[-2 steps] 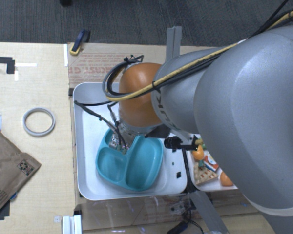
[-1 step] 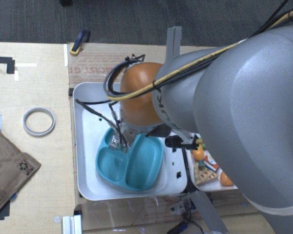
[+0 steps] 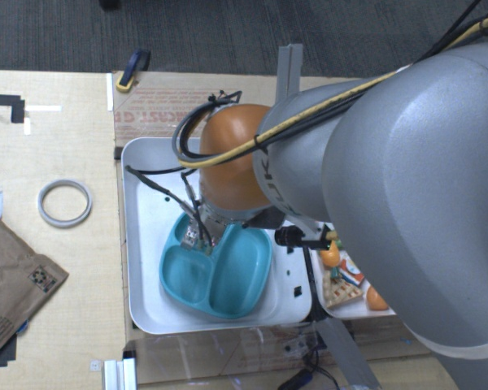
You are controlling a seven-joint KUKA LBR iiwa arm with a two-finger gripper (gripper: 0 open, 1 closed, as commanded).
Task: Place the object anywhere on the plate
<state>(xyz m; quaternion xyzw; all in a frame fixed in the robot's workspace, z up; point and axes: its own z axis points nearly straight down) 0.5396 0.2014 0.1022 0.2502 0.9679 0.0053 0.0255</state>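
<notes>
gripper is seen low over the upper-left part of the teal plate, centre frame; finger state can't be told, object possibly beneath it, hidden by the wrist.

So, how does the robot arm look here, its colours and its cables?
The arm is big, rounded and grey, with an orange band above the wrist. A yellow cable runs along it, and black cables loop beside the orange part. The gripper below looks small and metallic.

Glossy blue plastic plate in a smooth white bin.
</notes>
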